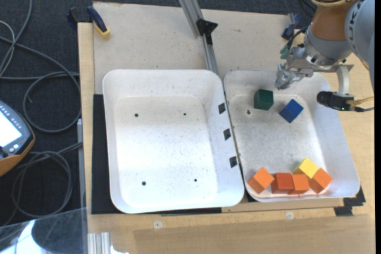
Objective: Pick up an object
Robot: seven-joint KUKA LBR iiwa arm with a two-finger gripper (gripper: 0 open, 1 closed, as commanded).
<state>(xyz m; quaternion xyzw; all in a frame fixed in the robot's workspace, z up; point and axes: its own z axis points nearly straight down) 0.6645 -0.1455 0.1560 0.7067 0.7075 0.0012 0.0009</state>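
Green cube and blue cube in right bin, far half, near bench's far right corner. Likely light, rigid, flat-faced: pinch across opposite faces.

Hand just beyond green cube, over bin's far rim; its state: cannot tell.

Orange, red, yellow blocks clustered at near rim, crowded.

Left bin speckled white, shallow.

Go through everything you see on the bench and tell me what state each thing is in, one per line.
Gripper: above the right bin's far end, nothing seen held.
Green cube: resting loose in the right bin.
Blue cube: loose, beside the green one.
Orange cubes: clustered at the near edge.
Yellow cube: in that cluster.
Left bin: sitting flat.
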